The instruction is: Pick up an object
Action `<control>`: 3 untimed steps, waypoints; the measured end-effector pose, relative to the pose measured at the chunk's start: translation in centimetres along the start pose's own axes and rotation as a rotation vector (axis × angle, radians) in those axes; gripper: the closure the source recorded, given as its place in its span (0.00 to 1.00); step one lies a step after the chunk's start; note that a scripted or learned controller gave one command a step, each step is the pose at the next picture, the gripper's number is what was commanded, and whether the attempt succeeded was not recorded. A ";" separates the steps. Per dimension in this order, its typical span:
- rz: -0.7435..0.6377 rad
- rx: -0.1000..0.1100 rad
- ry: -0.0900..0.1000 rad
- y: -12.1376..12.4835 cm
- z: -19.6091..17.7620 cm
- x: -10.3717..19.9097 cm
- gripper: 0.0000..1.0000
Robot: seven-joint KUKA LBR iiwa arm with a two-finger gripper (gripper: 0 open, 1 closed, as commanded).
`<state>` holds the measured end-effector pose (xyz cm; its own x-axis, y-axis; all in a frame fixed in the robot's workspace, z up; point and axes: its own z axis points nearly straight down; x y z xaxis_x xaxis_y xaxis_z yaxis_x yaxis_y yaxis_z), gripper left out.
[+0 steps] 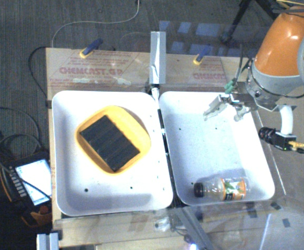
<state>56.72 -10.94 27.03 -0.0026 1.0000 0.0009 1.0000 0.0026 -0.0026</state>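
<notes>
Now, end effector [226,110] hovers spread and empty at the right bin's [193,139] 1 o'clock.
Bottle [222,188] lies at 6 o'clock; descend centred across its narrow width, fingers straddling it.

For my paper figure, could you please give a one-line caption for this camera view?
Open gripper above the right bin, bottle lying near its front edge; yellow dish in the left bin.
</notes>
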 end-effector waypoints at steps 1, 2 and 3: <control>-0.288 -0.001 0.000 -7.8 6.4 -5.6 0.00; -0.333 -0.003 0.001 -8.2 17.0 -10.8 0.00; 0.066 0.003 0.009 -5.7 15.9 -10.7 0.00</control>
<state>50.96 -21.66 11.15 0.0638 0.9979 0.0095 0.9980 -0.0637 -0.0057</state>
